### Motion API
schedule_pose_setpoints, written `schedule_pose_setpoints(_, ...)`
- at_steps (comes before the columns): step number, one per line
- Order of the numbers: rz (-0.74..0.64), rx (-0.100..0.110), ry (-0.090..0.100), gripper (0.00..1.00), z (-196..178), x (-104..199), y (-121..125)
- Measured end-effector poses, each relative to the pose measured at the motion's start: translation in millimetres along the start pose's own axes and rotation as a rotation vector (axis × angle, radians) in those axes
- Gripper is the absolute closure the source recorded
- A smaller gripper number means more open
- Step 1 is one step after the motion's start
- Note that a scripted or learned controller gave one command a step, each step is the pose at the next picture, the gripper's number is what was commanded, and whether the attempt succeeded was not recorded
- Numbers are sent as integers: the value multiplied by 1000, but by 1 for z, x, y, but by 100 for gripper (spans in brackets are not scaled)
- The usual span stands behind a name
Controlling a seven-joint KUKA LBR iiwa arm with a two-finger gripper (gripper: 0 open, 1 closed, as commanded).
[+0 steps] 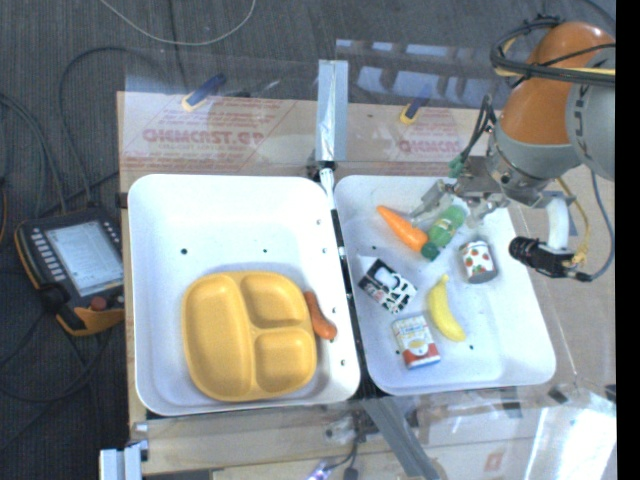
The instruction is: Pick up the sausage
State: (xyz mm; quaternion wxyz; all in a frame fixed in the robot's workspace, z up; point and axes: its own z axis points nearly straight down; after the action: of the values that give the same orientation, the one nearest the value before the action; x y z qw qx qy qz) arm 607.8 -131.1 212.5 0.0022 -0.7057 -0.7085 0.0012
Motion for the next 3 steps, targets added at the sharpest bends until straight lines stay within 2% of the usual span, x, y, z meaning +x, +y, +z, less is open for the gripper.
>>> schedule_pose_setpoints(1,13,-2,-3,0,120,17,21)
schedule_pose_setpoints(2,32,-14,-6,0,123,36,37)
schedule_pose_setpoints(3,31,-15,-4,100,115,36,38)
